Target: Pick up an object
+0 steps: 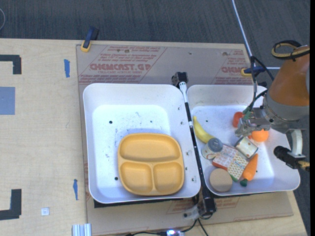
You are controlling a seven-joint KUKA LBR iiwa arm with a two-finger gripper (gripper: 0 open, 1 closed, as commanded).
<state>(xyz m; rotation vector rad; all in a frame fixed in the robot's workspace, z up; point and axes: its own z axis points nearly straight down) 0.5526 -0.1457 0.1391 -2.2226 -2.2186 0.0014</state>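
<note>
Nearest me, the round tan disc [221, 180] sat low in the right bin [285, 183], while my pincer [250, 123] hovered by the orange ball [260, 134] just right of it, grip state indiscernible.

A robotics lab: a pale wooden table [39, 146] marked with black and blue tape, a printed cardboard sheet [147, 63] clamped under two white bins [91, 146], loose cables [192, 220], and grey carpet floor [147, 9] beyond.
</note>
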